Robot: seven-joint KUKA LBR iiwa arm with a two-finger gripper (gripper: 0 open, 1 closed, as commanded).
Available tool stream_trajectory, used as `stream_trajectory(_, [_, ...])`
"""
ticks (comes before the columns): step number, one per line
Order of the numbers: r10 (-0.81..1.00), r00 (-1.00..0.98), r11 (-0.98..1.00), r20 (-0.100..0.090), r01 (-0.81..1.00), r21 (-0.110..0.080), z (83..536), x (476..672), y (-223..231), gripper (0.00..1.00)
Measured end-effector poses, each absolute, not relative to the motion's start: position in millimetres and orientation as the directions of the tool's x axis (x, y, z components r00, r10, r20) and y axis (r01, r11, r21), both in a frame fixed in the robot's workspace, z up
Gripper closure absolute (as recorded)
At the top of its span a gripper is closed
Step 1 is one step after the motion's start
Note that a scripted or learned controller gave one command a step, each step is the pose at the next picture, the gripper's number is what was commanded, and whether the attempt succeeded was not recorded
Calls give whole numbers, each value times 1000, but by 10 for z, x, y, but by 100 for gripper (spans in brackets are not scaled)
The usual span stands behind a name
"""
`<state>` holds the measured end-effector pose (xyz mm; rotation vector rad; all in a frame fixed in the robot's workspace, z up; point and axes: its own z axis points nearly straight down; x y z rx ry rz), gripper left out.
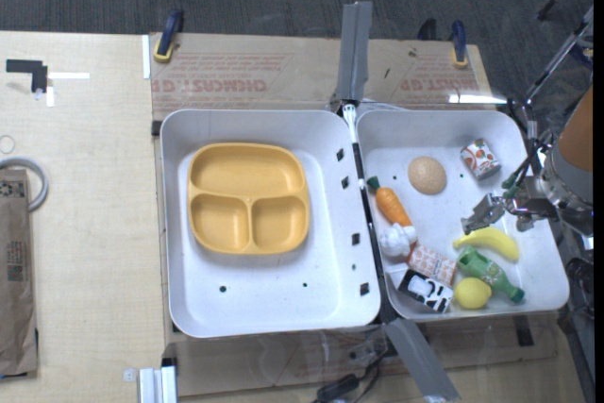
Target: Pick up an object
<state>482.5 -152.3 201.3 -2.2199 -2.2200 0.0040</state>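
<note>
The pincer [479, 217] is hanging low over the right bin [444, 120], its fingers spread and gripping nothing, just above and to the left of the banana [493, 243]. The banana, the likeliest target, is lying near the bin's right wall, with a green bottle [491, 271] touching its lower side and a lemon [472, 293] just beyond.

The main risk is crowding: a finger coming down here could be landing on the banana's curved back and sliding off, or nudging the bottle and lemon and closing on two things at once. The bin wall close by is also leaving little room on that side.

The fingertips are blurring into the white bin floor, so their exact gap is hard to judge. The arm is being cut off at the view's right. The small can [480, 158], round brownish ball [427, 175] and carrot [392, 206] are sitting well apart from this cluster.
</note>
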Motion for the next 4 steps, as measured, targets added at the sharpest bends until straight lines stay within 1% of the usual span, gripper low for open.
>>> stream_trajectory(1, [1000, 0, 0, 0, 1000, -3, 2013, 4825, -1523, 0])
stream_trajectory(2, [997, -74, 74, 0, 997, 0, 918, 4775, -1748, 0])
stream_trajectory(3, [987, -160, 160, 0, 987, -1, 916, 5198, -1613, 0])
stream_trajectory(4, [983, -182, 182, -1, 983, 0, 919, 5944, -1767, 0])
